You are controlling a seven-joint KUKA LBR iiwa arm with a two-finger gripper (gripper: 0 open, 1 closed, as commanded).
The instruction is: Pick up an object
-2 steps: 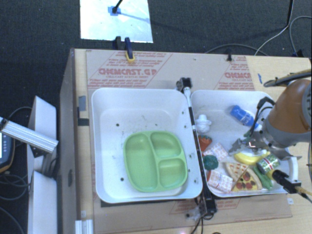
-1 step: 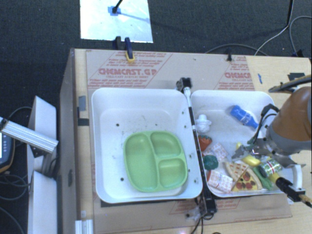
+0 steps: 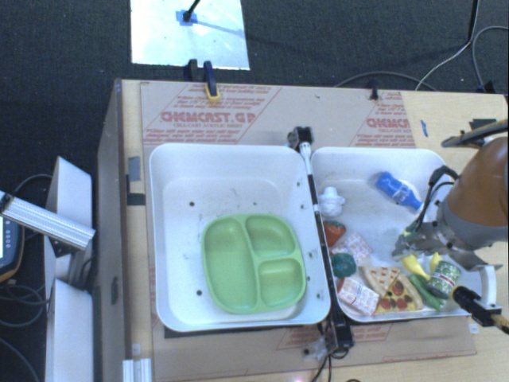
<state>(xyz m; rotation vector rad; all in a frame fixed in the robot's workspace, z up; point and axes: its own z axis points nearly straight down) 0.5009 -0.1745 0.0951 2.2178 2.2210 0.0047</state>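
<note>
Gripper (image 3: 419,249), grip state unclear, hangs over crowded toys near the yellow piece (image 3: 414,265); neighbours may block a clean grasp.

A dark grey carpet (image 3: 56,62) covers the floor around the counter (image 3: 262,110), whose top is pale board printed with red lettering. On the floor beyond the counter lies a shiny square sheet (image 3: 191,22), and thin cables (image 3: 445,58) trail across the carpet at upper right. White equipment (image 3: 64,229) stands at the left.

Divided plate (image 3: 254,263) in left bin (image 3: 171,213), bottle (image 3: 397,189) behind pizza slice (image 3: 391,283) in right bin (image 3: 358,165)
</note>
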